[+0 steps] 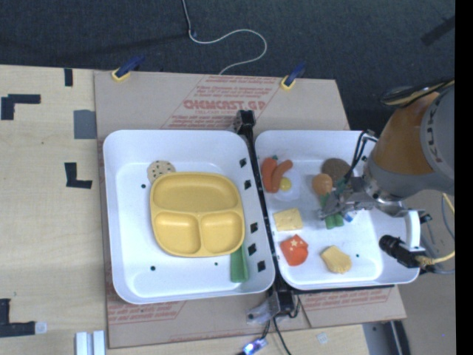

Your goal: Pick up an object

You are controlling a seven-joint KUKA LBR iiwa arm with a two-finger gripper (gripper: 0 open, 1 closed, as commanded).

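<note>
Hand [336, 207]: low in the right bin [318, 137], over a green piece [335, 220]; I cannot tell its state. Nothing lifted yet, I judge; grasp and raise remain. Near: orange ball [321, 183], cheese [287, 219], tomato [294, 250]. Left bin [122, 198]: yellow tray [197, 213].

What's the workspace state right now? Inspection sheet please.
Surface: two white bins, left bin, right bin, on cardboard.
Job's things: right bin holds sausage, yellow cheese block, red piece, yellow chunk, orange ball, brown piece, green piece.
Clutter: left bin holds yellow divided tray, cookie, green stick.
Grippers: pincer low over the green piece; grasp unclear.
Cables: white cable behind bench.
Surroundings: dark floor, clamps on cardboard.
</note>
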